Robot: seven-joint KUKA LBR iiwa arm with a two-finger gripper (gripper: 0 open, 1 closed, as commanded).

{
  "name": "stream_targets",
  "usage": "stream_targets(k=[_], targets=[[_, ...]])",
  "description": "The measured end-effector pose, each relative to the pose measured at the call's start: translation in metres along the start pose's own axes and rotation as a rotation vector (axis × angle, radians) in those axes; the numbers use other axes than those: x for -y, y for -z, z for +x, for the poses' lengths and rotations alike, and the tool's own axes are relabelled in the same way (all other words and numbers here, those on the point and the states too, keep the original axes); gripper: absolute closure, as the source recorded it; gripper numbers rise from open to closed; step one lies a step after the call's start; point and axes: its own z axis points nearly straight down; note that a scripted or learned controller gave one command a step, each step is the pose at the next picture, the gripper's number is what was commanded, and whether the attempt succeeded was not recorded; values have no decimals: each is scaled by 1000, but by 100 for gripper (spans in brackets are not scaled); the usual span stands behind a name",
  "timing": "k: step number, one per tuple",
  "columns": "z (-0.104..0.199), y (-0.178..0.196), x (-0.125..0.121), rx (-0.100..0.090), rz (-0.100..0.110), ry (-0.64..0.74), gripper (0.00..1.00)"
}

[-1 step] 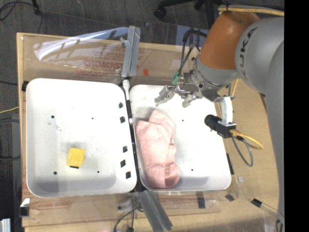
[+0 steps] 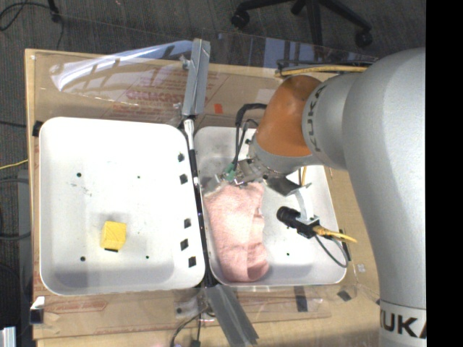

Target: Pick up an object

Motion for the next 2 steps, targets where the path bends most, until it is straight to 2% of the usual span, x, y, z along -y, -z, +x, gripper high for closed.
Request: stream_targets(k=[1, 2], targets=[[-1, 10, 0, 1, 1, 4, 100], [-3, 61, -21, -1, 3, -263, 100]])
